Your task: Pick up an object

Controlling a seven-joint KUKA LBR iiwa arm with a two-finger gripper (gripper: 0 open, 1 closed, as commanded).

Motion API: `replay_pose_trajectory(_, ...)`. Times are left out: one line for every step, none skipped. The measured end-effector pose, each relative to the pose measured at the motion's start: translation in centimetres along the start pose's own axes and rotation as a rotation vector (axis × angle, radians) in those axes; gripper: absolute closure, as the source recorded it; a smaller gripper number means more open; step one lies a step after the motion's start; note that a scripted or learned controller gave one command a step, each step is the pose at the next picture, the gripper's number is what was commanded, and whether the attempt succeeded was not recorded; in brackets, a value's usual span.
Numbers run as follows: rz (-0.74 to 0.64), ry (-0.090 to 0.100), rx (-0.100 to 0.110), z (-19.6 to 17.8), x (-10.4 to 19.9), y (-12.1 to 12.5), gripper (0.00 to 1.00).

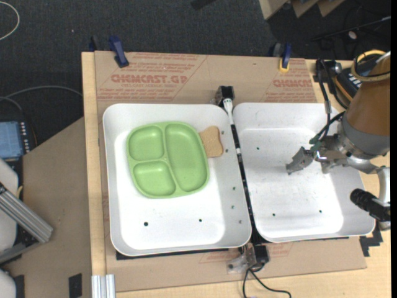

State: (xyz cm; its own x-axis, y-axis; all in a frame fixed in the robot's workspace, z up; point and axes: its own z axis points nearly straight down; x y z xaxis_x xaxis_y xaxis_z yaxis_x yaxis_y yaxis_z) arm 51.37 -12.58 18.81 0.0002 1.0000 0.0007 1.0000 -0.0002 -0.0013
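A green divided plate (167, 160) lies in the left bin (124, 219). A tan slice-shaped object (212, 141) rests against the plate's right edge, near the bin's upper right corner. My gripper (310, 162) hangs over the right side of the right bin (273, 210), far from both objects. Its fingers (299, 160) are spread open and nothing is between them.
A black divider strip (239, 166) runs between the two bins. The arm's orange band (372, 101) and grey wrist reach over the right bin's right rim. Blue and yellow clamps hold the cardboard base (155, 73) at the back edge.
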Motion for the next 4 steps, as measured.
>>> replay_pose_trajectory(0.000, -0.001, -0.003, -1.1, 0.0, 0.1, 1.00)
replay_pose_trajectory(-0.001, -0.007, -0.024, -30.7, -1.3, -1.4, 1.00)
replay_pose_trajectory(-0.003, 0.002, 0.010, -20.3, 2.1, -3.6, 1.00)
replay_pose_trajectory(0.004, -0.006, -0.011, -26.9, -3.7, -1.4, 1.00)
